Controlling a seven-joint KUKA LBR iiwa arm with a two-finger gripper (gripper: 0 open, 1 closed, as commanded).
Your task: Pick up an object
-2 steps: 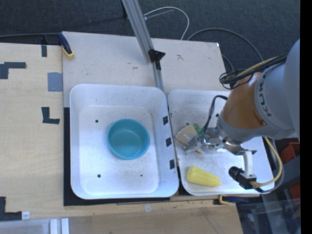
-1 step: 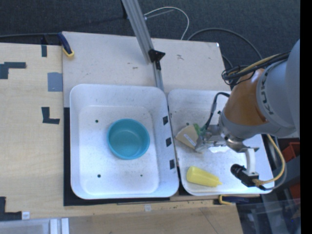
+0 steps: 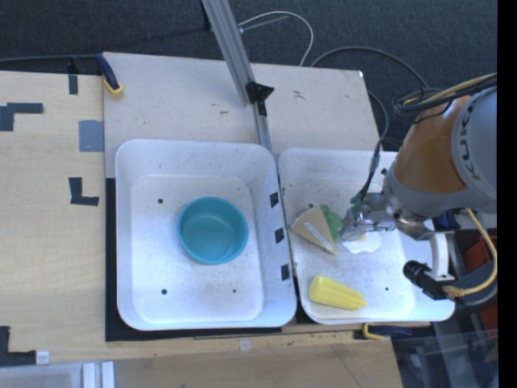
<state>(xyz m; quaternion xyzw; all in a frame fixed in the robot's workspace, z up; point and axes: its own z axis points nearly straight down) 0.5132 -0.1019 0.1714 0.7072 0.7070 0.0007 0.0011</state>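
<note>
Bowls come first on the left: a blue bowl (image 3: 212,229) sits alone in the middle of the left bin (image 3: 137,168), well apart from the arm. Across the divider, the right bin (image 3: 323,164) holds a tan wedge (image 3: 313,231) with a green piece (image 3: 330,219) tucked against its right side, and a yellow block (image 3: 335,293) lies near the bin's near edge. The hand (image 3: 355,225) is low in the right bin, just beside the green piece and the wedge, over a small white scrap (image 3: 361,245). Whether its tips are apart or together I cannot tell. The likeliest target, I judge, is the wedge or the green piece, both touching or nearly touching the hand on its left. Risk: these two pieces lie pressed together, so a closing grip may pinch only an edge, push them sideways, or catch neither.
</note>
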